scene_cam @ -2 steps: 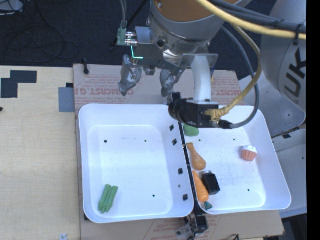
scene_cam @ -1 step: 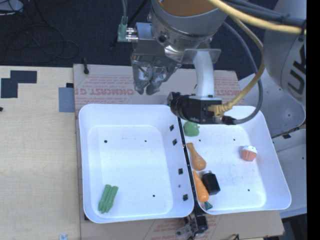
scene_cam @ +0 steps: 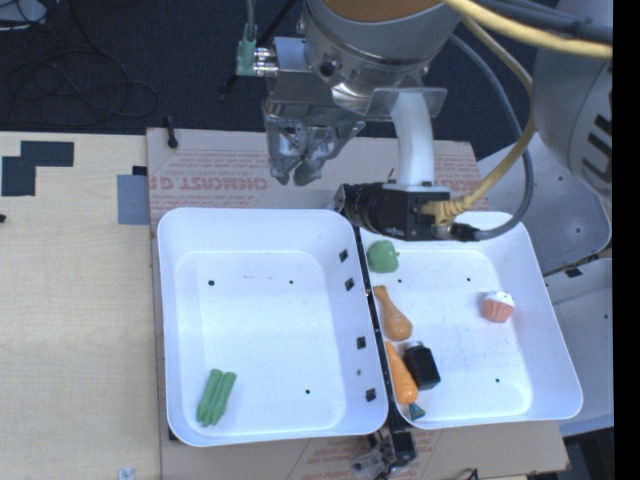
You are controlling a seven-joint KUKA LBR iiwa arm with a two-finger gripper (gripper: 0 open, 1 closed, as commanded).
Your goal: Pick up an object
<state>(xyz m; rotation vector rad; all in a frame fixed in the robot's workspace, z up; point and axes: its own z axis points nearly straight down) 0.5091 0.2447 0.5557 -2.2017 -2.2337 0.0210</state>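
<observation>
In the camera view, the two-finger metal gripper [scene_cam: 297, 171] hung above the far edge of the bench, outside both bins; its fingers looked nearly closed and held nothing — so the picking step was not yet begun, I judged. The next move called for choosing one object and descending over it. The left white shallow bin [scene_cam: 180, 268] held a green bean-pod toy [scene_cam: 216, 397]; the right white bin [scene_cam: 545, 368] held a green round toy [scene_cam: 382, 257], an orange squash-shaped toy [scene_cam: 393, 314], an orange carrot toy [scene_cam: 401, 372], a small black block [scene_cam: 422, 365] and a pink cupcake toy [scene_cam: 497, 307].
</observation>
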